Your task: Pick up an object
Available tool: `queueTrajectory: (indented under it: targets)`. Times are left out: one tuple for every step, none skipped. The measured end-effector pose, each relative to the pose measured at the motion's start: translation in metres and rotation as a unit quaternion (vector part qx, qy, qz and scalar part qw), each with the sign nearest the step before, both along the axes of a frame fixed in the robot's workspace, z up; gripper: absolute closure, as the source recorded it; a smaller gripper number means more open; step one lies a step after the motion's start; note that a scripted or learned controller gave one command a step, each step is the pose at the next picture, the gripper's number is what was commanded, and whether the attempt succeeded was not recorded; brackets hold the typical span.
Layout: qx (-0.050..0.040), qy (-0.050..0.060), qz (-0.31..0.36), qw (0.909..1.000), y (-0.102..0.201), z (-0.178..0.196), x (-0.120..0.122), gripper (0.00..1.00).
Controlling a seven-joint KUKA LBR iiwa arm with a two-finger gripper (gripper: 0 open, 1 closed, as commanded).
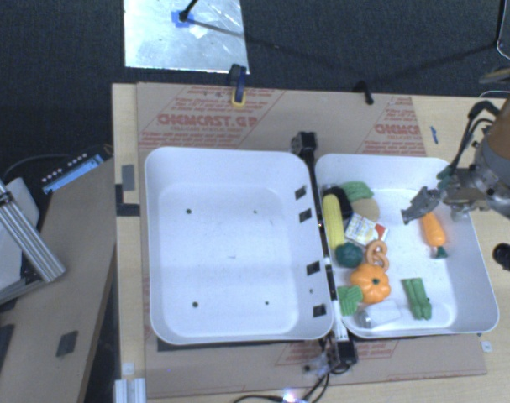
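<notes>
While our grey two-finger claw (424, 205) hovers spread and empty at right of frame, just above the small orange plastic carrot (435, 232) in the right-hand shallow white bin (477, 309), we judge descent and closing come next.

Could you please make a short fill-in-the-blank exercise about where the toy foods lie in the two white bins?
1. All the toy foods lie in the ____ shallow white bin of the camera view.
2. The long yellow toy corn cob lies along that bin's ____ wall.
3. The small orange toy carrot lies just beside the two-finger ____.
4. The round toy pumpkin is ____ in colour.

Missing words: right; left; gripper; orange
</notes>
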State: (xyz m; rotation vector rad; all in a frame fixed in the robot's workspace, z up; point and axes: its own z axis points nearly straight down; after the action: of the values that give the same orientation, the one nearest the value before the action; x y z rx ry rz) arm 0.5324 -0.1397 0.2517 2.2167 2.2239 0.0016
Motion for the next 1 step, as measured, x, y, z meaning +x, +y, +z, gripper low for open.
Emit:
queueTrajectory:
  targets:
    - [0.0010, 0.003, -0.001, 1.0000, 0.0137, -0.1746, -0.0041, 0.00]
